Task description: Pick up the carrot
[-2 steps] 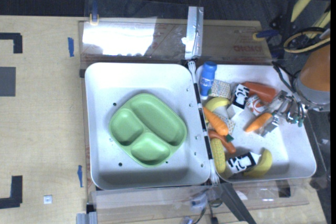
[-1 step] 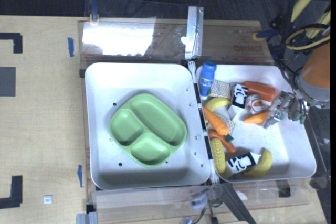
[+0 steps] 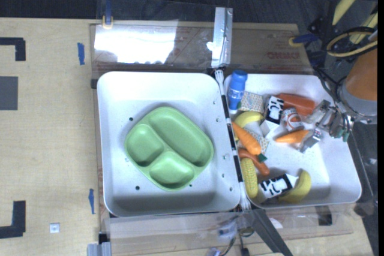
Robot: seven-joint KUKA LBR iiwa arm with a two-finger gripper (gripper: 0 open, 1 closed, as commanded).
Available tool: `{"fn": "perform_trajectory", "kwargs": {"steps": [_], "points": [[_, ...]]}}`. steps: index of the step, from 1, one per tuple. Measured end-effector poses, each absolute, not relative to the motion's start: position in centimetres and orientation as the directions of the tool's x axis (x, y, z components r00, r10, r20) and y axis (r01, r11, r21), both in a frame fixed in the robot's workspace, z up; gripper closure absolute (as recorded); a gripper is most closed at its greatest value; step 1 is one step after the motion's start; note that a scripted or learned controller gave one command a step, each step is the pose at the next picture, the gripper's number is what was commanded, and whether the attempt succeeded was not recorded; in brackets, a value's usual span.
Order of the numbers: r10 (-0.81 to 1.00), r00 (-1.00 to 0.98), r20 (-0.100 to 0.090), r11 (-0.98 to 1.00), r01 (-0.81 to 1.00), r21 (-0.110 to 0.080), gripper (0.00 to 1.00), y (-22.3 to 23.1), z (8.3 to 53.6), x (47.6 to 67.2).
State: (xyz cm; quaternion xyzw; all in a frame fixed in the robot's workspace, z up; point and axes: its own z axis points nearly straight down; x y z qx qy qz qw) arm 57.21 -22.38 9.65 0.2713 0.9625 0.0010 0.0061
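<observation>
Green divided plate (image 3: 170,147) sat in the left bin (image 3: 120,88), way off to the far side from the pincer (image 3: 313,139), with nothing else in that bin as far as I could see. Moving over the wall between the bins, the right bin (image 3: 343,184) was a proper jumble. A blue bottle (image 3: 237,84) stood up in the back corner, well apart from the pincer. Below it lay a yellow banana (image 3: 248,119), then a carrot with a green top (image 3: 250,139) lying at a slant along the dividing wall, and a corn cob (image 3: 249,180) further toward the front, all of them across the bin from the pincer. Closer in was a black and white pack (image 3: 274,110) with a long red-orange piece (image 3: 297,102) just behind it, both a bit back from the pincer. Another black and white pack (image 3: 278,184) leaned on a second banana (image 3: 303,184) toward the front. The smaller orange carrot (image 3: 290,136) lay flat on the bin floor, its right end right up against the pincer tip, touching or very nearly. Honestly couldn't tell if the pincer was released or clenched, too small and cluttered there. The arm (image 3: 365,84) came in from the right edge, its orange band showing above the wrist.
</observation>
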Motion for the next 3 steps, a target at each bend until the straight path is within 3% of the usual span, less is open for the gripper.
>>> {"fn": "perform_trajectory", "kwargs": {"steps": [1, 2, 3], "points": [[0.522, -0.853, -0.011, 0.853, 0.522, 0.005, 0.0, -22.4, 9.7, 57.2], [0.009, -1.0, -0.008, 1.0, 0.009, 0.0, 0.0, -18.0, 8.6, 59.0], [0.013, -1.0, -0.018, 1.0, 0.013, 0.001, 1.0, -18.0, 9.8, 59.3]]}}
